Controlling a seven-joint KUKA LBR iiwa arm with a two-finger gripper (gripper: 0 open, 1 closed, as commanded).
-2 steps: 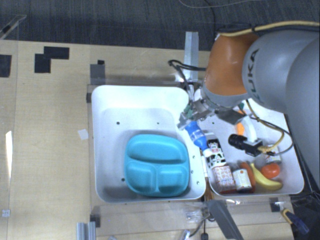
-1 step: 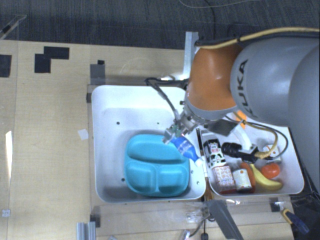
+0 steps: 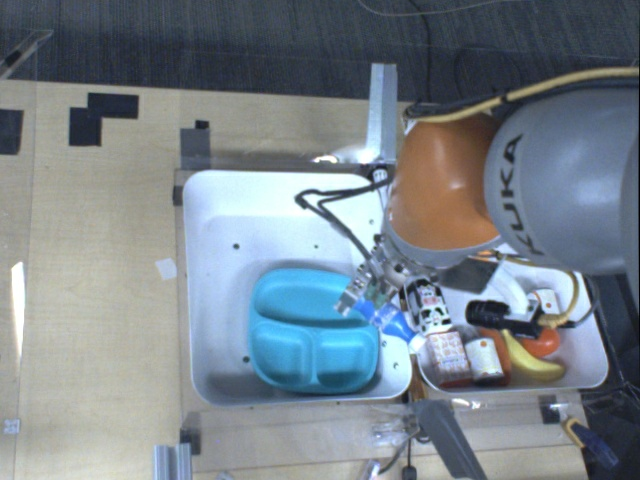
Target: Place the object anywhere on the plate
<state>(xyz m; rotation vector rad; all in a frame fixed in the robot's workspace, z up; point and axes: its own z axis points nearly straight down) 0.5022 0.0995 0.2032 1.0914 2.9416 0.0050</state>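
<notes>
Plate (image 3: 312, 343) lies partly hidden under the pincer (image 3: 368, 298); any held object is unclear.

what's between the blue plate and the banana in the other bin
In the camera view, between the blue plate and the banana sit the gripper over the plate's right edge, then a small carton and a can.

The large grey robot arm housing (image 3: 560, 183) carries black lettering, of which "UKA" is legible, running vertically along its curved surface. Labels on the small packaged items in the right white bin (image 3: 590, 368) are too small to read.
</notes>
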